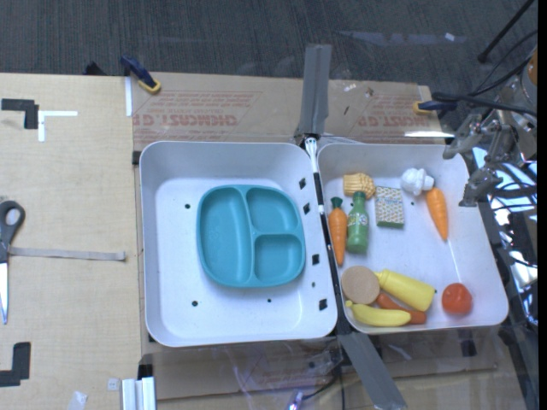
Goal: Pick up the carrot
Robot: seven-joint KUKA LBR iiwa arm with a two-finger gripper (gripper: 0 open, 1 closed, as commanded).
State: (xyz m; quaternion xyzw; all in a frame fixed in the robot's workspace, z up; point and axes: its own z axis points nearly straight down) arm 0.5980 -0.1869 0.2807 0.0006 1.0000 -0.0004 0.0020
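The carrot (438,213) is lying in the right bin (479,319), near its far right corner, with its pointed end aiming toward the near wall and its top just beside a small white toy (417,180); nothing is touching it from above; a second carrot (338,231) is lying along the left wall of the same bin, close against an upright green bottle (357,224). A corn cob (359,184) is sitting beyond the bottle; a speckled sponge (391,206) is resting between the bottle and the first carrot. Toward the near wall, a round brown disc (361,285), a yellow bottle (407,289), a banana (380,316) and a red tomato (456,298) are clustering together. The gripper (475,167) is hanging over the right rim of this bin, beside the first carrot yet apart from it; whether it is wide or narrow cannot be told. The left bin (162,254) is holding a teal divided plate (251,236); scissors (7,254) are lying on the counter (68,186) at far left.
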